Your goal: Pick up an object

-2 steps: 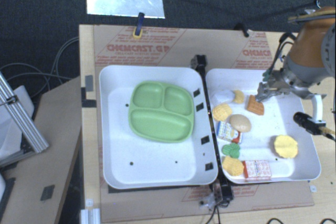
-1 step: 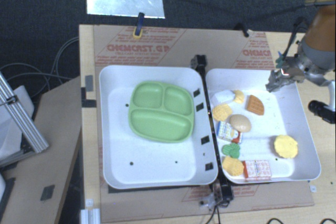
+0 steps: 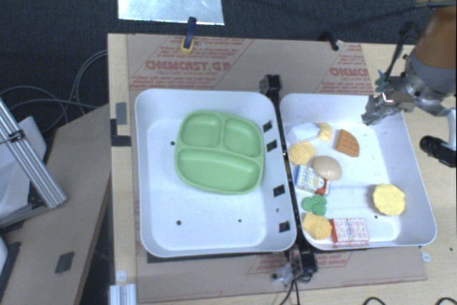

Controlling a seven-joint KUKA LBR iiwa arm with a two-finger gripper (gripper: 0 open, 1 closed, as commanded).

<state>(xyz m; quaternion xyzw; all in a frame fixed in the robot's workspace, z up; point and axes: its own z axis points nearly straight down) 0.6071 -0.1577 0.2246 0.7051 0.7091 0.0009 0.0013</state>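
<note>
Right bin [image 3: 410,175] holds the loose items: a brown wedge [image 3: 347,143], a beige egg [image 3: 327,167], a round waffle [image 3: 302,152], a small carton [image 3: 311,180], a green piece [image 3: 313,205], a yellow disc [image 3: 389,199] and a red-printed packet [image 3: 350,229]. Left bin [image 3: 153,153] carries a green divided plate [image 3: 219,151]. Both sit on brown board over a bench; dark carpet beyond. The gripper [image 3: 376,113] hangs over the right bin's upper right corner, holding nothing visible; finger spacing cannot be told, being too small and blurred.
</note>
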